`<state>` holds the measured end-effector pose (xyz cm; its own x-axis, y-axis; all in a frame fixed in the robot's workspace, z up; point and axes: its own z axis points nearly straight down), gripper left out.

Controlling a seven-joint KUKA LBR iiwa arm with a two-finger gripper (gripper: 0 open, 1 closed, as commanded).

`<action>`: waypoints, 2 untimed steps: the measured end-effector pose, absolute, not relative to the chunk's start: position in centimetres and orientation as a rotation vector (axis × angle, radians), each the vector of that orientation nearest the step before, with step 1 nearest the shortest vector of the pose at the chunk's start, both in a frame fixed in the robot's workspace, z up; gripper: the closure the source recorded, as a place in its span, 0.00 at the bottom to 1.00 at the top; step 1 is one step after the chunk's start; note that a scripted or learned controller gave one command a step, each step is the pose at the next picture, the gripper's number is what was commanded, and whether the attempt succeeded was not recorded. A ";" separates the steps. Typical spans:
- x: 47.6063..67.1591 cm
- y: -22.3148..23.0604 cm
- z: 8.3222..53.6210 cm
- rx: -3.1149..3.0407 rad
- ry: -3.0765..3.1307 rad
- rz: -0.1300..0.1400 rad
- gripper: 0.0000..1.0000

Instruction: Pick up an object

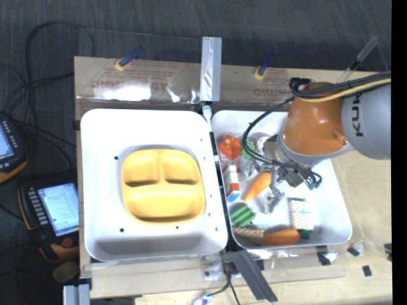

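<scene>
The gripper [272,186] hangs low over the middle of the right bin [340,218], touching an orange carrot [257,185]; whether its fingers grip it I cannot tell. A yellow tray [163,184] fills the left bin [102,170].

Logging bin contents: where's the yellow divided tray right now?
The yellow divided tray lies in the middle of the left bin in the camera view, across the centre divider from the right bin where the gripper is working.

Robotics lab, plywood worktop [369,189] on dark carpet [127,5], two white bins [95,170] clamped at centre, handheld control pendants [51,210] at 9 o'clock, loose black cables [44,49] at 10 o'clock
</scene>
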<state>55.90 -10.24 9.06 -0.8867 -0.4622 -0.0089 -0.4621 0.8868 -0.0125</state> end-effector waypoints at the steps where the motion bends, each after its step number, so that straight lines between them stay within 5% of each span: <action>1: 56.0 -10.1 10.1 -0.743 3.037 -0.017 1.00; 2: 54.6 -7.4 19.0 -0.497 3.098 0.003 1.00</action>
